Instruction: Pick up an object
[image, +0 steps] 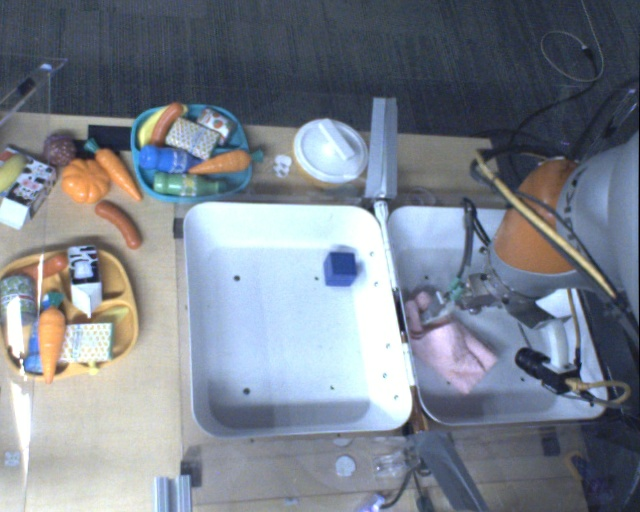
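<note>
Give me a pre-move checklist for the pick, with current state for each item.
1. Target in reach: pink cloth lies in the right bin, right by the gripper. Ok.
2. Gripper placement: it sits at the cloth's upper left edge, near the wall between the bins. Ok, but tight.
3. Finger state: cannot tell.
4. Cloth actually between the fingers: cannot tell, so don't assume a grasp.
5. Alternative target: blue cube sits alone in the left bin, apart from the walls. Ok.
6. Cable clearance: cables run close over the right bin beside the arm. Cannot tell if they will snag.
</note>
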